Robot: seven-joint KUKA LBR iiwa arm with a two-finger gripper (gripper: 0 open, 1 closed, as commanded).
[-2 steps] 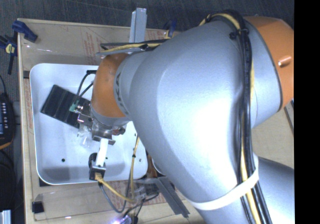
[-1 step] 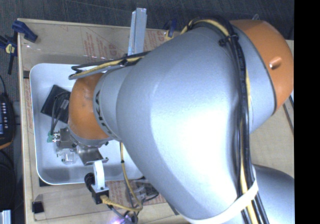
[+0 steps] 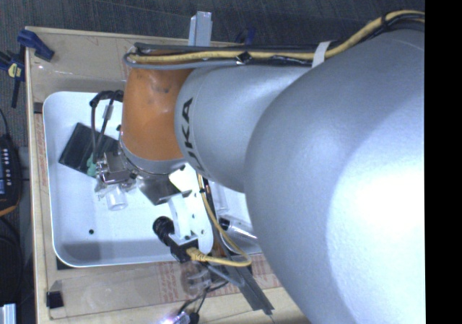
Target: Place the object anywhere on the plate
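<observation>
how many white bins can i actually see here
1: a white bin lies at the left of the bench, with the arm reaching over its right part. The arm's bulk covers the bench's right side, so another bin may be hidden under it.

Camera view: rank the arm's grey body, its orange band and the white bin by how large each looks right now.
1. Grey arm body, much nearer the camera, so it looks oversized.
2. White bin, partly hidden by the arm, so its full extent is unsure.
3. Orange band.
</observation>
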